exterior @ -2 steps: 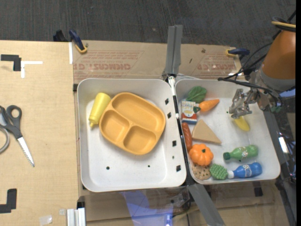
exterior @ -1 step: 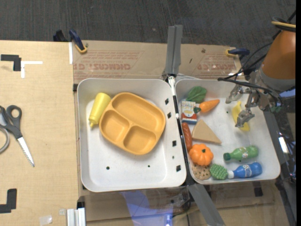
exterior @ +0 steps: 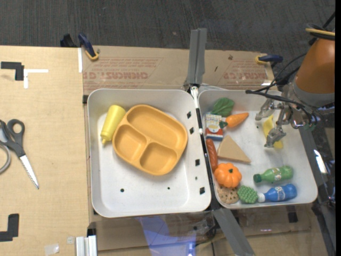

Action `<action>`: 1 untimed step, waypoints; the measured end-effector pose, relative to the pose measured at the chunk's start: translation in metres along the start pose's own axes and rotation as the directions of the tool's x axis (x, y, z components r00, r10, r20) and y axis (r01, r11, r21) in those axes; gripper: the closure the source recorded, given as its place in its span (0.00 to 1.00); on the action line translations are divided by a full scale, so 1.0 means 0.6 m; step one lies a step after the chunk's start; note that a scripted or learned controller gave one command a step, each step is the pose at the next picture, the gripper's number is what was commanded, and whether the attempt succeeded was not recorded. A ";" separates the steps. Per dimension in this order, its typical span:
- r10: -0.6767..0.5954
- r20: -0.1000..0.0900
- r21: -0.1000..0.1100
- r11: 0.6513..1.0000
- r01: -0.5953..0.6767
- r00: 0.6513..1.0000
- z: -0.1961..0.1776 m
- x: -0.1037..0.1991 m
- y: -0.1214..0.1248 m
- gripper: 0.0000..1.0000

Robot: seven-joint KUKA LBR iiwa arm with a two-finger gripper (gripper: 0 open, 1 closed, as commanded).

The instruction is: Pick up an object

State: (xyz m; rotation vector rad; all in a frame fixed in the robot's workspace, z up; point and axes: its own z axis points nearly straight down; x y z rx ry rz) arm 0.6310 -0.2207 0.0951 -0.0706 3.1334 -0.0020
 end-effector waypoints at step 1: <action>-0.003 0.007 0.003 1.000 0.003 1.000 -0.020 -0.004 0.002 1.00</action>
